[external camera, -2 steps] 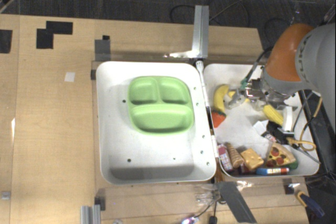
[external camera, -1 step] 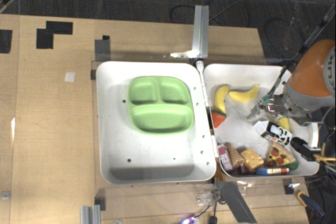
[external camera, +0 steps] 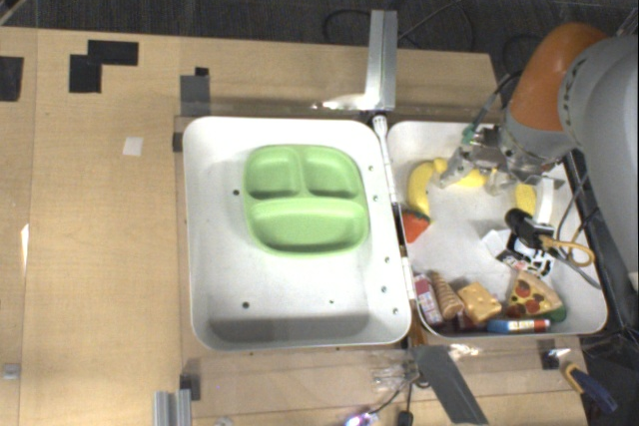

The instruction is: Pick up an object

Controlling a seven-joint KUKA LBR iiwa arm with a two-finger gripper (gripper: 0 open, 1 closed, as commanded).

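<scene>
Hovering in the right bin [external camera: 599, 314], the gripper [external camera: 477, 165] seemingly grasps the banana [external camera: 420, 187] at its upper end.

Arm [external camera: 599, 85]: bulky grey rounded housing, smooth shell. 1 orange band [external camera: 554, 75] above the wrist, domed and glossy. Wrist section darker grey. Gripper [external camera: 489, 165]: pale metallic parts, small and angular. Thin dark cables run along the wrist.
</scene>
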